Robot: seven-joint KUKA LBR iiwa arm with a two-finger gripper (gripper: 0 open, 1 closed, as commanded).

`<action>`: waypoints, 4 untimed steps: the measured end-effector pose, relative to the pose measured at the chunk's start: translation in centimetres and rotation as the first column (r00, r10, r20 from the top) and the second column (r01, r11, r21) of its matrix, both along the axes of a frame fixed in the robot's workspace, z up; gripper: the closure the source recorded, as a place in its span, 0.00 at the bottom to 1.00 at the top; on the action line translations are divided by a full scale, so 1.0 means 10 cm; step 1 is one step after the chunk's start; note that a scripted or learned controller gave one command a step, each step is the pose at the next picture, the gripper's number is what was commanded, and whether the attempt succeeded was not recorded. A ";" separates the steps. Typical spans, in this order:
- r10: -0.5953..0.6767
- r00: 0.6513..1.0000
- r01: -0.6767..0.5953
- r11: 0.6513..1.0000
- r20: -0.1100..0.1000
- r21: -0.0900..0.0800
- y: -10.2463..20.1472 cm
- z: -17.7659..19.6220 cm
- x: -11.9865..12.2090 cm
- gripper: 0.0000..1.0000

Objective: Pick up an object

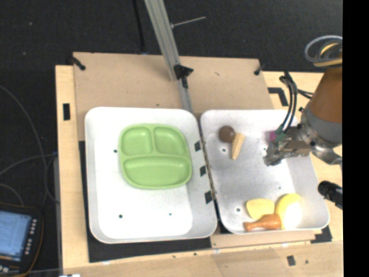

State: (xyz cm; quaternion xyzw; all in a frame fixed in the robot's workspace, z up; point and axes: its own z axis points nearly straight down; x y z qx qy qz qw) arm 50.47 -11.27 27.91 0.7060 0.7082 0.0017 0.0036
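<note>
**Cone lies left of the gripper**

The gripper (275,154) hangs over the right bin (253,183), mid-right of the frame (whether it is apart or together cannot be told). The ice-cream cone (233,141) lies just left and slightly higher, its long axis running up-left to down-right, scoop uppermost.

The two bins, left (104,212) and right (253,178), look like smooth white plastic with a faint sheen. The green plate (155,157) is matt plastic, evenly coloured. The counter (115,79) looks like plain unfinished board, tan and dull. The ice cream toy (232,141) has a matt brown scoop and pale cone. The yellow toys (275,208) look smooth and slightly glossy. A post (164,30) is brushed grey metal.
</note>
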 end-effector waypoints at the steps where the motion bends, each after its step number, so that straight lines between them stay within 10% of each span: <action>1: 0.004 1.000 -0.004 1.000 -0.005 0.003 0.53 -0.02 0.28 1.00; 4: 0.004 1.000 -0.004 1.000 -0.008 0.003 1.97 -0.43 0.84 1.00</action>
